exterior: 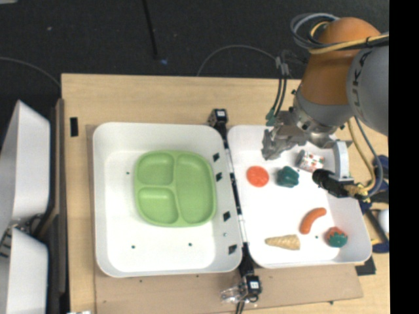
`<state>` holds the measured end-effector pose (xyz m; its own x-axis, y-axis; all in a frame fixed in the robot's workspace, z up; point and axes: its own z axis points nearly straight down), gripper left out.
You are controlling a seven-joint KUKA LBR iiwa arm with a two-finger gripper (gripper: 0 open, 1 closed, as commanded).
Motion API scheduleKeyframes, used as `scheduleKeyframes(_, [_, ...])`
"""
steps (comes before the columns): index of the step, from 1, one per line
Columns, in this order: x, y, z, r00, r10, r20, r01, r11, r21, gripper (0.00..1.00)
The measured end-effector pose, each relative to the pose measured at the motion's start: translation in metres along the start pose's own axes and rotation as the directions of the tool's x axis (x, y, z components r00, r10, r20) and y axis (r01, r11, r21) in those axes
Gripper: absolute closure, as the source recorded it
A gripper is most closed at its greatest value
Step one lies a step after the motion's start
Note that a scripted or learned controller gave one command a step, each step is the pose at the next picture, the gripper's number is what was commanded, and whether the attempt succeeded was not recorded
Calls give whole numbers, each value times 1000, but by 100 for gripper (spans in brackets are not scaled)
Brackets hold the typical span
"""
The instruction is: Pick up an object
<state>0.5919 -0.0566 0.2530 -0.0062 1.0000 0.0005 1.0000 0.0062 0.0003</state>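
The right bin [262, 221] holds several small toys: a red round piece [257, 176], a dark green piece [287, 176], an orange sausage [312, 219], a tan cone [283, 242], a red and green piece [336, 237] and a small white block [309, 159]. My gripper [273, 146] hangs over the far left part of this bin, just above and behind the red round piece. Nothing shows between its fingers.
The left bin [111, 241] carries a light green divided plate [175, 188]. Black clips [230, 195] line the seam between the bins. Cables [366, 182] trail along the right bin's far side. A white container [26, 162] stands off the bench at the left.
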Motion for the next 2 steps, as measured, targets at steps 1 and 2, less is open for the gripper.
scheduleKeyframes(1, [51, 31, 7, 1000, -1, 0, 1, 1000, -2, 100])
scheduleKeyframes(2, [100, 50, -2, 1000, -2, -1, 2, 1000, -3, 100])
